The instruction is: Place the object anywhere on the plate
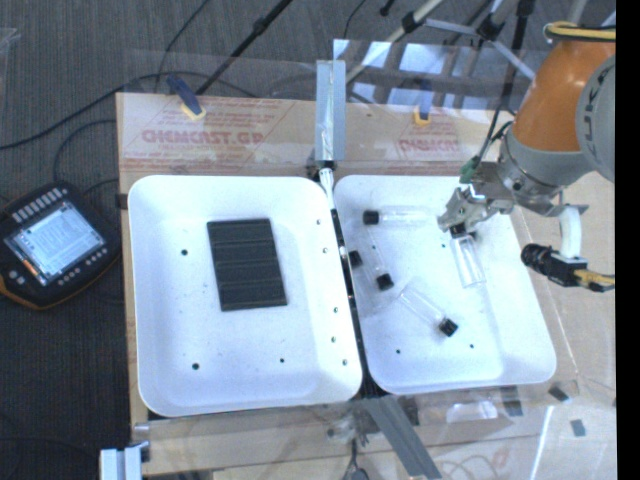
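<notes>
Two white bins sit side by side. The left bin (160, 298) holds a dark ribbed plate (246, 263). The gripper (460, 216) hovers over the right bin (520, 353), above clear capped tubes (428, 308); its grip cannot be told.

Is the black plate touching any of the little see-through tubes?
Apart. The camera view shows the black plate lying alone in the left bin, while the clear tubes lie in the right bin.
</notes>
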Controlling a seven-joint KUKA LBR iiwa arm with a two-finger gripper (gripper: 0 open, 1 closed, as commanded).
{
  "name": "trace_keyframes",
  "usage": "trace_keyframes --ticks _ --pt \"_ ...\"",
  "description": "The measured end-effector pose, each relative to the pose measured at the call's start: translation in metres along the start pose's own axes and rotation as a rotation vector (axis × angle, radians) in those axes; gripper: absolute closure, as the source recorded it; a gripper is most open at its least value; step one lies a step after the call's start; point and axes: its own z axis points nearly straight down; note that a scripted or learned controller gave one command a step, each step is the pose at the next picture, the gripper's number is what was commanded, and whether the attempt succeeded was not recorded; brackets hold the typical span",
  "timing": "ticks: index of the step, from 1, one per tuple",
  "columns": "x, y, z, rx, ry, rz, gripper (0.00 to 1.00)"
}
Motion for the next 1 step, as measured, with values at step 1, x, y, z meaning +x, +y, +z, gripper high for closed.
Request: trace_keyframes --ticks 1 --pt "0.089 0.0065 0.0054 -0.001 0.005 -0.233 1.0"
